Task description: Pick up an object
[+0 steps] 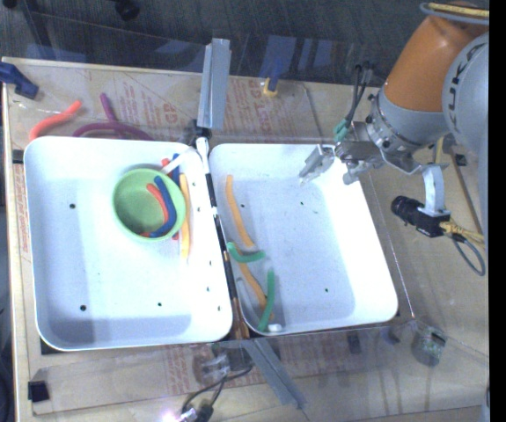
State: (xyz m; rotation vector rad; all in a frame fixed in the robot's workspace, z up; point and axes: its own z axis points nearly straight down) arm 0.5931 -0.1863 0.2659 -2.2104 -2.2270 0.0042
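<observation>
Hovering w/ fingers spread, nothing between them, the two-finger metal gripper [332, 168] sits at the right white bin's [358, 236] upper edge; long thin orange plastic strip [238, 211] lies leftward, axis approx. top-to-bottom.

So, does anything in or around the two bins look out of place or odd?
Yes. An orange strip and a purple strip lie on the bench behind the left bin, outside both bins. Inside that bin, the green bowl looks tilted, with strips resting across it.
</observation>
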